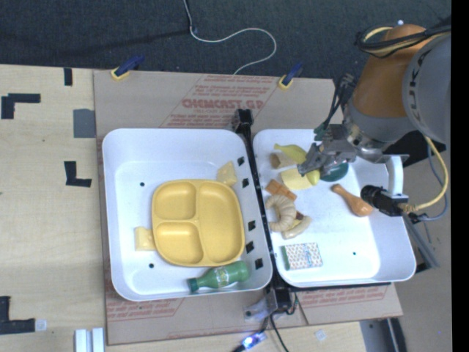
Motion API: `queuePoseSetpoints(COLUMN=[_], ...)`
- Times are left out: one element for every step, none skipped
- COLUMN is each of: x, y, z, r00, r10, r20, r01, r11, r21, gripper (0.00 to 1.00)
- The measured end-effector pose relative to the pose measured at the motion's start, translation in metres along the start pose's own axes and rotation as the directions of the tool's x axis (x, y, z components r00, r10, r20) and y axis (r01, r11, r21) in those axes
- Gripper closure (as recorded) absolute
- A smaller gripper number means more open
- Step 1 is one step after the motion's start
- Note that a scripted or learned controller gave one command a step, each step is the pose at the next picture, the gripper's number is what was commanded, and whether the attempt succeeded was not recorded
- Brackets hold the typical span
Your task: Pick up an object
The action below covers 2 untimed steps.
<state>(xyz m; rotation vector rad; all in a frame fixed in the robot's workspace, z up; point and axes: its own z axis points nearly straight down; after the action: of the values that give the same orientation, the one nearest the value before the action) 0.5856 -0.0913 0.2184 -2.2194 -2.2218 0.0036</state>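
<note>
My gripper (316,166) hangs low over the upper part of the right bin (381,259), under the grey arm with its orange band. Its tip is right above a pale yellow block (294,179) and seems to touch the block's right end. A teal round object (337,171) lies just to the gripper's right, partly hidden by it. A yellow banana-like piece (289,152) lies just to its left. An orange-brown drumstick shape (352,200) lies lower right of it.
The right bin also holds a brown piece (280,191), a beige twisted piece (287,217) and a patterned square pad (302,255). The left bin (121,167) holds a yellow divided plate (198,222), a green bottle (220,276) and two pale yellow pieces.
</note>
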Motion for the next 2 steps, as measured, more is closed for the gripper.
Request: queuePoseSetpoints(x=[-0.001, 0.002], y=[-0.009, -0.007], z=[-0.016, 0.005], r00=[1.000, 1.000], r10=[0.000, 0.000], r20=[-0.001, 0.000], r01=[0.000, 0.000], r11=[1.000, 1.000], r21=[-0.002, 0.002], gripper=[1.00, 1.00])
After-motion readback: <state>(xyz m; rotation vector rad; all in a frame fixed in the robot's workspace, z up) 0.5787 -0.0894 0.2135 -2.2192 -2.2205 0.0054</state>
